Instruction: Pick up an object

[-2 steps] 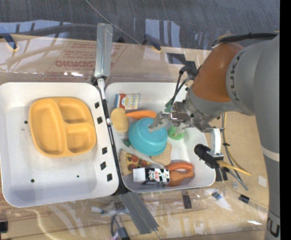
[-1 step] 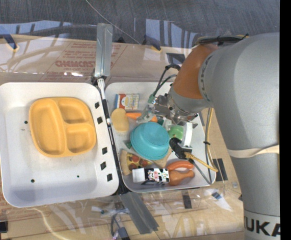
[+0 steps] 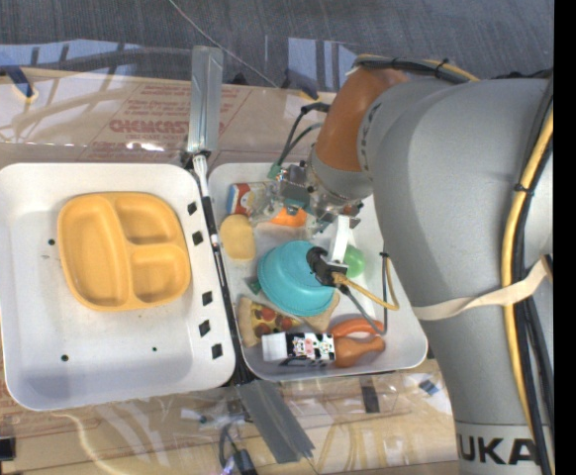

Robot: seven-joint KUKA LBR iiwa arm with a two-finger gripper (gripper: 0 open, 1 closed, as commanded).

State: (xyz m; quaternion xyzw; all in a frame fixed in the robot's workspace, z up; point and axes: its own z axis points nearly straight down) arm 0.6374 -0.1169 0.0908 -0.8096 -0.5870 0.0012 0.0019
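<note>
My gripper [image 3: 310, 202] is low over the back half of the right bin [image 3: 407, 349], below the orange wrist band, and the arm hides most of it. Just under it lie a small orange item [image 3: 288, 218] and a red and blue can [image 3: 240, 198]. A teal bowl [image 3: 290, 275] sits in the bin's middle, with a green object [image 3: 353, 262] at its right. At the bowl's left rests a pale yellow round piece [image 3: 236, 236]. Near the front lie a black and white cow-patterned box [image 3: 303, 347], an orange drumstick-shaped toy [image 3: 359, 338] and a pizza-like slice [image 3: 261, 317].
The left bin [image 3: 31, 364] holds a yellow divided tray [image 3: 123, 247]. A metal divider strip [image 3: 205, 107] runs between the bins at the back. The grey arm [image 3: 456, 186] covers the right bin's right side. Cardboard under clear film surrounds both bins.
</note>
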